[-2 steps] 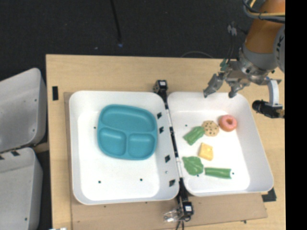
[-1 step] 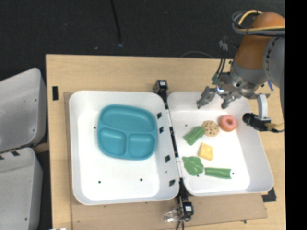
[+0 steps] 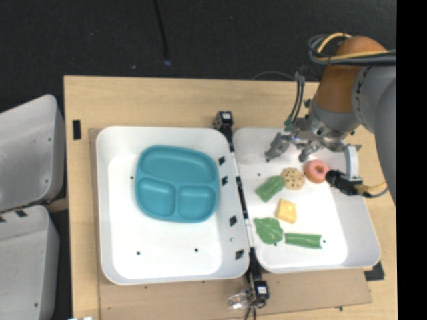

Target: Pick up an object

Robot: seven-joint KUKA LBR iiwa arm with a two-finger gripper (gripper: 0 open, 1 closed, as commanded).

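Arm reaches in from the right, end effector open and empty above the right bin's far end. Pink donut lies just beside it, next to a cookie.

Grey arm, orange wrist band, yellow cable, metal tool

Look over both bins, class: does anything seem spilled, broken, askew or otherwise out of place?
Nothing stands out. The teal divided plate lies flat in the left bin. The right bin holds scattered toy foods: a pink donut, a cookie, a yellow piece and green pieces. The end effector hovers above them.
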